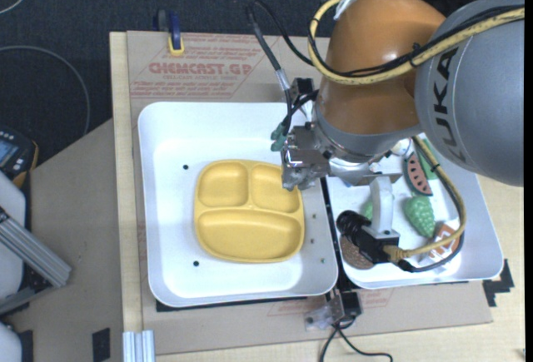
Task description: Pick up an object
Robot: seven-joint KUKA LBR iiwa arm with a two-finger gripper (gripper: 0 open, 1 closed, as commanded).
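A yellow divided plate (246, 215) lies flat in the middle of the left white bin (162, 210). My gripper (291, 171) hangs just over the plate's upper right rim, close to the wall between the two bins. The arm's big orange and grey body covers the gripper's top and much of the right bin (479, 262). Nothing shows between the gripper and the plate.
In the right bin lie a watermelon-slice toy (414, 173), a green bumpy piece (421, 215), a brown round thing (358, 253) and an orange piece (447, 235). A brown board (200, 69) lies under both bins. A blue clamp (174, 29) sits at its far edge.
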